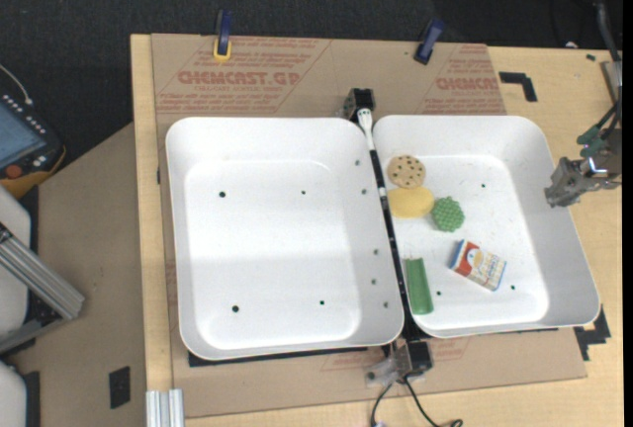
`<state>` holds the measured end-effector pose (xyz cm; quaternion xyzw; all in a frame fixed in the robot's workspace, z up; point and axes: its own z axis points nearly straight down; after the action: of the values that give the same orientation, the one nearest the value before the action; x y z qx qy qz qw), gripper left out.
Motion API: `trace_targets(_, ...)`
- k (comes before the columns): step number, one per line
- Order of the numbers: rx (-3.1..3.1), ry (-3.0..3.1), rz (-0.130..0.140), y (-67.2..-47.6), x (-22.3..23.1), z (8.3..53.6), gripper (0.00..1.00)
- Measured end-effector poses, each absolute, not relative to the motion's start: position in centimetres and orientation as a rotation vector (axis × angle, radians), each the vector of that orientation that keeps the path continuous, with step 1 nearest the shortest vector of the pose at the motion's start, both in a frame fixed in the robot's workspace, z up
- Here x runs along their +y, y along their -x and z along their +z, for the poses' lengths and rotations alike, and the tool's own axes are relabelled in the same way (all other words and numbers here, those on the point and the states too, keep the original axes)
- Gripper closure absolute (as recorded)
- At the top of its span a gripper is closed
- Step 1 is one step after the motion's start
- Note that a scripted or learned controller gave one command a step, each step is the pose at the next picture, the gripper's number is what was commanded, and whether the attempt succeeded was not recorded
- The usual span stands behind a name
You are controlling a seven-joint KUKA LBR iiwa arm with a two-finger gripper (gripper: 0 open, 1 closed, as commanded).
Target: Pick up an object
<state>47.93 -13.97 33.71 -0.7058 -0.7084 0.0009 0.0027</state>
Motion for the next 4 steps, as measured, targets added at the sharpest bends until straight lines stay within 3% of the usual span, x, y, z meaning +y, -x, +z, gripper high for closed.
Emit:
trace_targets(2,-2.228,2.210,0.000,-48.0,-0.7,33.8,1.00)
trace_targets(3,-2.232,2.220,-0.011,-51.9,3.9,39.9,1.00)
trace_targets(4,-2.205,2.234,0.009,-47.7,-7.0,35.9,1.00)
